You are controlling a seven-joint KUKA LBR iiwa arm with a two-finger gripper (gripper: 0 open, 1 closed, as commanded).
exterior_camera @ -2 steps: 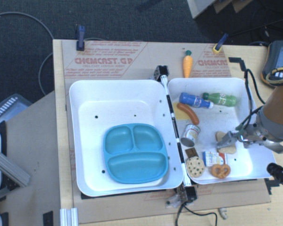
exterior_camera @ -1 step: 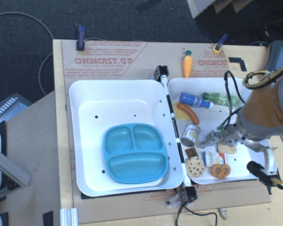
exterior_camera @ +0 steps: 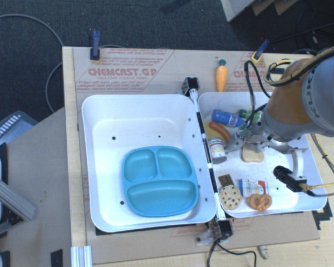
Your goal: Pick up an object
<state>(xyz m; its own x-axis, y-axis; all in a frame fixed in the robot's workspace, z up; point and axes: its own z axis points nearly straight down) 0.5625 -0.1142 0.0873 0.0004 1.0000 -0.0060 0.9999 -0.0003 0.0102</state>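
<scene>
In the camera view I am the gripper (exterior_camera: 246,141), hanging low inside the right bin (exterior_camera: 234,95) at the end of the grey arm that comes in from the view's right. The wrist hides my tips, so I cannot tell whether I am open or closed, and nothing shows in my hold. I place everything from the bread (exterior_camera: 253,155), a pale slice lying flat on the bin floor. I sit just above it in the view, close enough that I cannot say whether we touch. That makes it my nearest candidate, and I judge it is reached by a short shift toward the view's bottom. It looks roughly square, so no long axis dictates my turn. Left of the bread stands a can (exterior_camera: 216,149), hard by the rim shared with the left bin (exterior_camera: 100,149). Up and left of the bread lies a hot dog (exterior_camera: 219,130), with its long axis slanting down toward the right. Beyond that is a bottle (exterior_camera: 227,117) lying on its side. Below the bread are a carton (exterior_camera: 250,187), a cookie (exterior_camera: 230,197) and a pretzel (exterior_camera: 260,202), set apart from it by bare floor. That bare strip is my open room. The can and the shared rim crowd the left side, and my own arm fills the space right of the bread.
</scene>
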